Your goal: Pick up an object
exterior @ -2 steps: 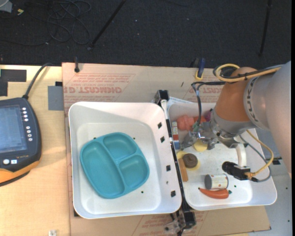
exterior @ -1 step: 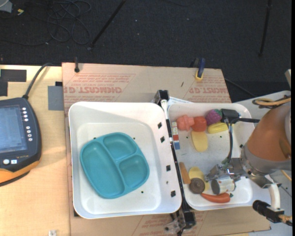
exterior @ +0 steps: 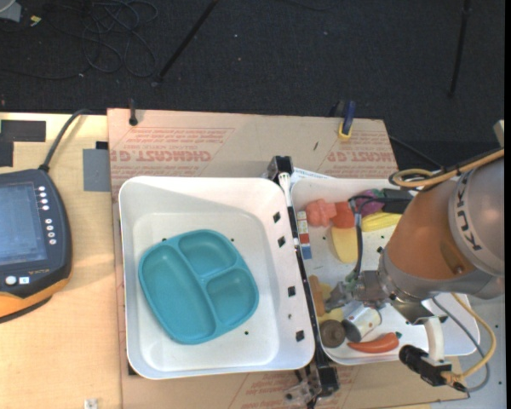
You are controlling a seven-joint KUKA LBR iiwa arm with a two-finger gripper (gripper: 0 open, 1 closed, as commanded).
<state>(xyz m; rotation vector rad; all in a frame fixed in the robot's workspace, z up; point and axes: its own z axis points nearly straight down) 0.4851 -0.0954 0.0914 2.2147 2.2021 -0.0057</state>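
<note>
We can't tell the tool's point(exterior: 362, 301) state from here. It sits low in the right bin point(exterior: 468, 335) beside a red pepper-like toy point(exterior: 373, 343) (probably light, slick plastic), so we'd pinch its middle.

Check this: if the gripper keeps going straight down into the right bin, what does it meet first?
Probably the silver cylindrical object under the gripper, beside the red-orange piece in the right bin. Depth is unclear from this slanted view, so a neighbouring item could touch first.
</note>
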